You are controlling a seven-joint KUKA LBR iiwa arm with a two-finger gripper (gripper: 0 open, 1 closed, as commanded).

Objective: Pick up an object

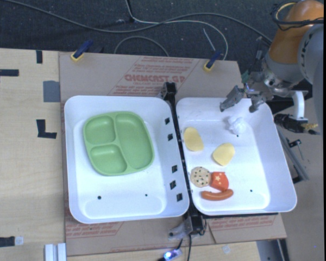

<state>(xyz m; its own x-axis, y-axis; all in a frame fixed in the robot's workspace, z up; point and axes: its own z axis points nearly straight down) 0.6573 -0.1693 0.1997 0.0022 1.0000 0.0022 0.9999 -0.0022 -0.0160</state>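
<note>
Camera view shows the gripper [240,101] with fingers spread open and holding nothing, hanging over the right bin's [271,162] far edge. A small white lump [237,125] lies just below it, nearer us.

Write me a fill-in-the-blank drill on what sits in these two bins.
1. The green divided tray lies in the ___ bin.
2. The cookie touches the ___ tomato piece.
3. The gripper hovers above the small ___ object in the right bin.
4. The green tray has ___ compartments.

Missing words: left; red; white; three
</note>
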